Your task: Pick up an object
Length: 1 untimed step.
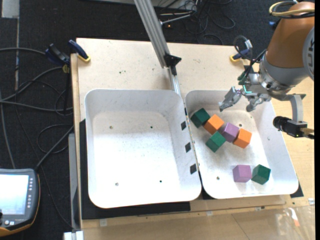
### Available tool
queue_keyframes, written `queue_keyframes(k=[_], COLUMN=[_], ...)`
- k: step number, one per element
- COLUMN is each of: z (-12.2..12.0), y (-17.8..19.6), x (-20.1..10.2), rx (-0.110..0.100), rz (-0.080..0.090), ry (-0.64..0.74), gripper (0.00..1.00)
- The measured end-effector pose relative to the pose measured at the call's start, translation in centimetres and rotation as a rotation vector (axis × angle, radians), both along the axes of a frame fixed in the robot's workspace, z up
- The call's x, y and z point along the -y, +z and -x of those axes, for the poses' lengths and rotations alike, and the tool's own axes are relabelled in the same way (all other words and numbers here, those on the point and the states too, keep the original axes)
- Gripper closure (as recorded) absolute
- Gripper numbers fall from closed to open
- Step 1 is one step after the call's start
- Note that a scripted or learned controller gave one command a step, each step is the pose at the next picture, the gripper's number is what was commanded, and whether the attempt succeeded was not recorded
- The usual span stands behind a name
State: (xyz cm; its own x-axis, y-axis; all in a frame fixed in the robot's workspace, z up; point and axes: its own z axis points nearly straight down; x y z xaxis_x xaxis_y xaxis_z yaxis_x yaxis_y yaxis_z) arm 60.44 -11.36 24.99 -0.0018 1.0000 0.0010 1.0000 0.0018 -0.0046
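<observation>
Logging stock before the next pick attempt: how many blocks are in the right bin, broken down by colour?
Green blocks: 3
Orange blocks: 2
Purple blocks: 2
Total: 7 blocks, all in the right bin.

Grey arm (pixel 285 69), orange band (pixel 292 26)

green blocks (pixel 200 117): three counted, below the claw (pixel 243 103)
orange blocks (pixel 215 123): two counted
purple blocks (pixel 230 132): two counted
white bins (pixel 100 104): two counted
</observation>
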Motion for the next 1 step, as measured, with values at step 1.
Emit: queue_keyframes(k=[1], z=[-0.03], y=[0.16], x=[0.03], rx=[0.003], rz=[0.001], ry=[-0.001], gripper=[0.0])
